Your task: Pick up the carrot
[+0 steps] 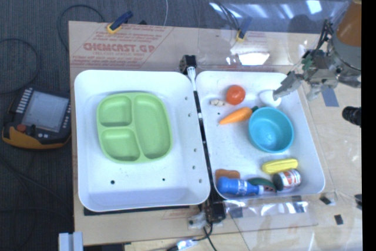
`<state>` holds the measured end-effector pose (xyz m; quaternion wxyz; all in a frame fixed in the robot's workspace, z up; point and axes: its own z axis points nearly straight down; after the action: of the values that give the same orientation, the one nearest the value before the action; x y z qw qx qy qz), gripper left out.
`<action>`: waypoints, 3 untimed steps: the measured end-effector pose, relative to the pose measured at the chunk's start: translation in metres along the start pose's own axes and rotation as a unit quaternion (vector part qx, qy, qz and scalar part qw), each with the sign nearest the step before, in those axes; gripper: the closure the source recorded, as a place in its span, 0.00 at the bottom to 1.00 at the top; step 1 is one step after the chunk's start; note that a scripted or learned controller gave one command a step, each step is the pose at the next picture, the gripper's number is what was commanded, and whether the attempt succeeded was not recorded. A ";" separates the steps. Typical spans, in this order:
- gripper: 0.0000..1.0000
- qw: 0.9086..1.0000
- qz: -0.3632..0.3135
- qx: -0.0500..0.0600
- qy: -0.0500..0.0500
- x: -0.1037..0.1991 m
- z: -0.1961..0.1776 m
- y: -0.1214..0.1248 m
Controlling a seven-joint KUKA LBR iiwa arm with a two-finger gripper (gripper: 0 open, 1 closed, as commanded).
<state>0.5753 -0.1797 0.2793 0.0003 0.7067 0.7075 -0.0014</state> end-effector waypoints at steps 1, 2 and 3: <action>0.00 0.979 -0.204 0.001 0.002 0.044 0.113 0.036; 0.00 0.985 -0.173 -0.003 -0.001 0.052 0.183 0.037; 1.00 0.985 -0.172 -0.003 -0.002 0.051 0.175 0.036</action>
<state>0.6112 -0.1288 0.1039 0.0039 0.5742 0.8187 -0.0004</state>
